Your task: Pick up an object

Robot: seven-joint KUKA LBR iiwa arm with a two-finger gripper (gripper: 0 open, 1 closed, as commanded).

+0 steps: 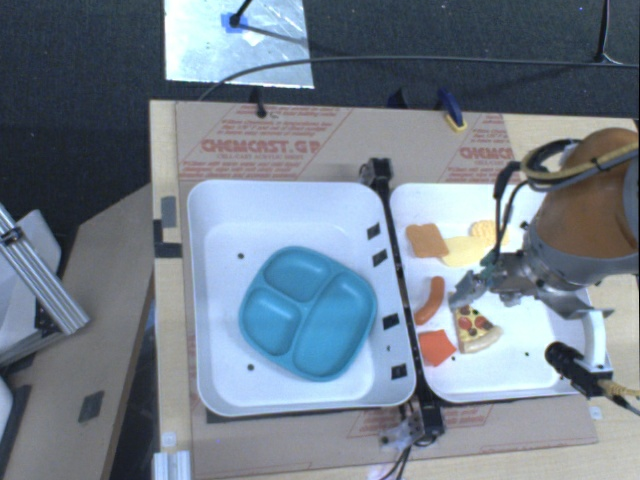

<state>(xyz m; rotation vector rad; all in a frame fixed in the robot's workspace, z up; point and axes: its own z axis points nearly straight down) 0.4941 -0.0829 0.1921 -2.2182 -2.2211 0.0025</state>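
**A:** What's the setting?

**B:** A bench topped with brown cardboard [300,133] on dark carpet, bearing two white bins. A shiny foil square [236,28] lies on the floor beyond, with a black cable crossing it.

**A:** And the bins?

**B:** The left bin [215,218] holds a blue divided plate [307,311]. The right bin [520,378] holds toy food, and the gripper [468,293] hangs over it.

**A:** Is it holding anything?

**B:** I can't tell how its fingers stand; they're a small grey blur.

**A:** What lies nearest?

**B:** A pizza slice [476,329] just below the tips. A sausage [431,299] lies just to their left, a red piece [437,347] below and left. A toast piece [426,240] and a pale yellow piece [465,249] sit above.
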